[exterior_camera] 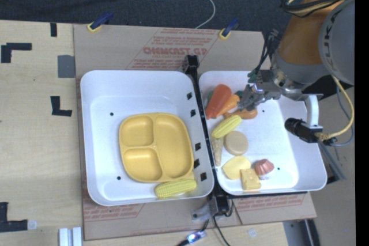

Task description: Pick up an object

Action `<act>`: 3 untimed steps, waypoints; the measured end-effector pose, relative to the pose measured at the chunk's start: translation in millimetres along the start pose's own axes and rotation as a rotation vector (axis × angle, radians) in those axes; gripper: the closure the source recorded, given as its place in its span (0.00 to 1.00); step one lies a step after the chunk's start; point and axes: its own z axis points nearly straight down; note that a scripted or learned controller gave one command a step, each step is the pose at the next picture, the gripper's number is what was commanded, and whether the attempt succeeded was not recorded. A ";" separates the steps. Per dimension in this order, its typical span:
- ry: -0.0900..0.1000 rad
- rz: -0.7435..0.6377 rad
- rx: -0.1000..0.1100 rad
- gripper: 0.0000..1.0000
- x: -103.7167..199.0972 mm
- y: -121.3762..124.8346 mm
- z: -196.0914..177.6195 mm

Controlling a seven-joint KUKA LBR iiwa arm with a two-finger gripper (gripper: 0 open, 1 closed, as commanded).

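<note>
My gripper [251, 98] hangs low over the far left part of the right bin [300, 150], just right of an orange carrot [232, 103] and a red-orange pepper [218, 98]. An orange piece [249, 114] lies right under the fingertips. In front of them lie a corn cob [226, 125], a beige round piece [236, 142], a pale yellow piece [235, 167], a cheese wedge [250, 180] and a small red piece [264, 167].
The left bin [95, 124] holds a yellow divided plate [155, 146] and a second corn cob [175, 187] at its front edge. A black divider [199, 118] runs between the bins. A cable hangs from the arm at the right [340, 124].
</note>
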 end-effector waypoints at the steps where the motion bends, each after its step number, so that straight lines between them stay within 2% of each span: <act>1: -0.002 0.005 -0.002 1.00 -7.9 -0.6 -10.2; 2: -0.002 0.006 0.001 1.00 -1.3 -8.8 6.5; 3: -0.002 0.005 -0.002 1.00 1.5 -0.6 -12.8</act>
